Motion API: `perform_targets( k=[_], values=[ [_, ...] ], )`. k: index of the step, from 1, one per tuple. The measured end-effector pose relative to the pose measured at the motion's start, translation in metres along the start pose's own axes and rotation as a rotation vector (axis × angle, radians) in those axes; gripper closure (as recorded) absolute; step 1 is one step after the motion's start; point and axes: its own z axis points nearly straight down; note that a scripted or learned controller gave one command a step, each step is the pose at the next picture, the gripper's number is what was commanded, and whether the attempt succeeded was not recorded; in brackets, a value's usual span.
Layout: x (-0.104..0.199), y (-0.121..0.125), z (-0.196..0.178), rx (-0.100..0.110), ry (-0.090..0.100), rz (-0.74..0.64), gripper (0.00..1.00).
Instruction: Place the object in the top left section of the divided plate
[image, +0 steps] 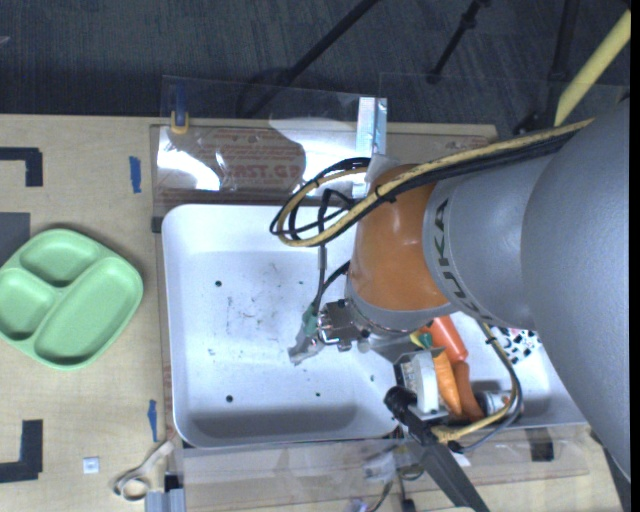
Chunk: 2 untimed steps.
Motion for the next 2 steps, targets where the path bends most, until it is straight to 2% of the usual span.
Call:
perform_targets(
  k=[1, 2],
  values=[
    [-0.019, -0.002, -0.134, -0.003, -0.001, 0.284, 0.00],
    [0.011, 0.001, 0.030, 0.000, 0.000, 0.147, 0.00]
  ],
)
